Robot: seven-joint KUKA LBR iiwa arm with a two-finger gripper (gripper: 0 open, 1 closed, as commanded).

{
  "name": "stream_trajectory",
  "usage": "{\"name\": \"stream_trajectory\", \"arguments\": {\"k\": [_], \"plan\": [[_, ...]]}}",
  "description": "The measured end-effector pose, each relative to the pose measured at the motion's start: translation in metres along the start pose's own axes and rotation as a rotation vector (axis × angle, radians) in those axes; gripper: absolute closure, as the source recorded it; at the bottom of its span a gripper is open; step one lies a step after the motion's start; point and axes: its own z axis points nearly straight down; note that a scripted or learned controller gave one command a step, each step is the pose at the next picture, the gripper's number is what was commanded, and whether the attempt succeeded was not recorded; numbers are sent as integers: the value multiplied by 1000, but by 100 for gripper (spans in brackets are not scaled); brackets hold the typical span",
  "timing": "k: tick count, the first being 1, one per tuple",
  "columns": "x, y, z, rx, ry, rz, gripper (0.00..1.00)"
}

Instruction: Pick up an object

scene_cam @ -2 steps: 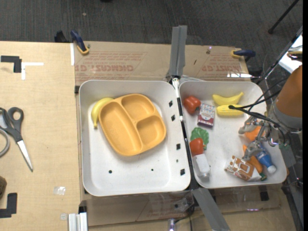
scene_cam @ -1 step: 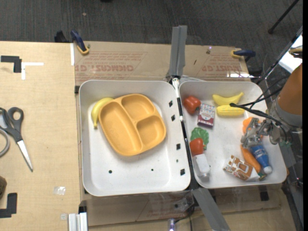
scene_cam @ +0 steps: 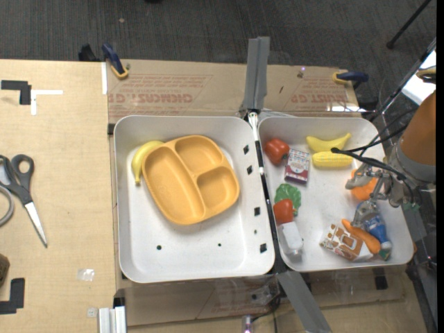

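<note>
Where the arm (scene_cam: 423, 141) enters from the right, its grey and orange body is cut off by the frame edge, and the gripper (scene_cam: 374, 198) hangs low over the right bin (scene_cam: 316, 255) amid cables; whether its fingers are apart or together cannot be told. Just beneath it an orange object (scene_cam: 361, 186) is partly covered and hard to identify. Seven other things lie in that bin: one banana (scene_cam: 326, 142), one corn cob (scene_cam: 331, 160), one red pepper (scene_cam: 276, 150), one small printed box (scene_cam: 297, 166), one strawberry-like piece with green leaves (scene_cam: 285, 203), one white bottle (scene_cam: 291, 240), and one patterned packet (scene_cam: 343, 241). One yellow divided plate (scene_cam: 189, 179) sits in the left bin (scene_cam: 187, 259), half hiding a second banana (scene_cam: 142, 158). One pair of scissors (scene_cam: 26, 193) lies on the bench (scene_cam: 55, 255).
</note>
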Motion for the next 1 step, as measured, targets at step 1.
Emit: {"name": "stream_trajectory", "arguments": {"k": [1], "plan": [[-2,-2,6,1,-5,40,0]]}}
